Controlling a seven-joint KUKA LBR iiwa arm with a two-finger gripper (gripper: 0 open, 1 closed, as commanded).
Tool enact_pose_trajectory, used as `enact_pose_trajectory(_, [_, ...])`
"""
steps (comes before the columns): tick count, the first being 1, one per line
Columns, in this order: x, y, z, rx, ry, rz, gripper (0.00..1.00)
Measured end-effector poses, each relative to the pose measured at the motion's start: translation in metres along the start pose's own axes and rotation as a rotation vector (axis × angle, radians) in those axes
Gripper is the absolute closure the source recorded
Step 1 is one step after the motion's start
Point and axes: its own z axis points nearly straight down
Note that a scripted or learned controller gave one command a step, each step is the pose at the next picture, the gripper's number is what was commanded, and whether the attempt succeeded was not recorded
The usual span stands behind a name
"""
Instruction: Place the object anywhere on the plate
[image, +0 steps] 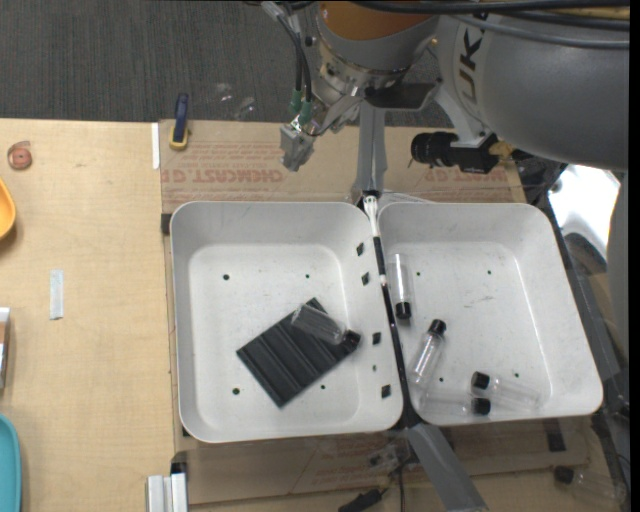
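A dark ribbed plate lies tilted in the left bin, toward its front. A clear vial with a black cap rests on the plate's far right corner, lying on its side. My gripper hangs high over the cardboard behind the left bin, well away from the plate and from the vial. Nothing shows in it. The arm's orange band and grey body cross the top of the view.
The right bin holds several more clear vials: one by the dividing wall, one in the middle, two near the front. A metal post rises behind the bins' junction. A blue clamp sits at the back left.
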Motion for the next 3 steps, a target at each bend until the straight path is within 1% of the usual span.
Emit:
enact_pose_trajectory(1, [0.004,0.026,0.035,0.001,0.001,-0.081,1.0])
enact_pose_trajectory(2, [0.02,0.008,0.036,0.0,0.001,-0.165,1.0])
enact_pose_trajectory(3, [0.006,-0.041,0.078,0.001,0.001,-0.253,1.0])
